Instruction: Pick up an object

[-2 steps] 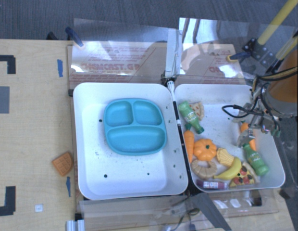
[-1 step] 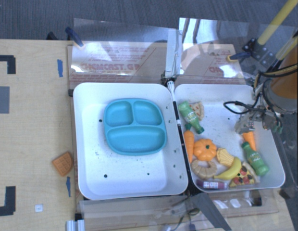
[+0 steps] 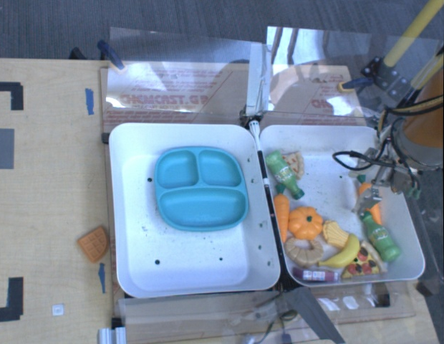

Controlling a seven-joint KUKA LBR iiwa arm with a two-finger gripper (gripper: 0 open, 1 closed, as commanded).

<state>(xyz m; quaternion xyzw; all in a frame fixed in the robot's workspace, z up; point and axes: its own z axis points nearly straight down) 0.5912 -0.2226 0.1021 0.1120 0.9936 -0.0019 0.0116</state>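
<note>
Where the arm reaches in at three o'clock, hand [image 3: 365,205] low over the right bin [image 3: 415,264], just above a green bottle [image 3: 380,238]; fingers too blurred to tell whether wide or narrow, nothing seen between them. Bottle lying flat near the bin's four-o'clock side, long axis from eleven to five o'clock, neck end toward eleven, by a small orange piece [image 3: 375,211]. Also in the right bin: second green bottle [image 3: 284,173] at ten o'clock, axis also eleven to five; cracker [image 3: 294,163] touching it; carrot [image 3: 281,216] along the nine-o'clock wall; orange pumpkin [image 3: 306,222] near centre; corn [image 3: 334,232], banana [image 3: 341,254], ring-shaped bread [image 3: 305,250] and pizza slice [image 3: 362,264] crowded toward six o'clock. Left bin [image 3: 129,264] holding a blue three-compartment plate [image 3: 201,188]. Waffle-like cookie [image 3: 94,243] on the table [image 3: 43,192] at nine o'clock, outside the bins.
</note>
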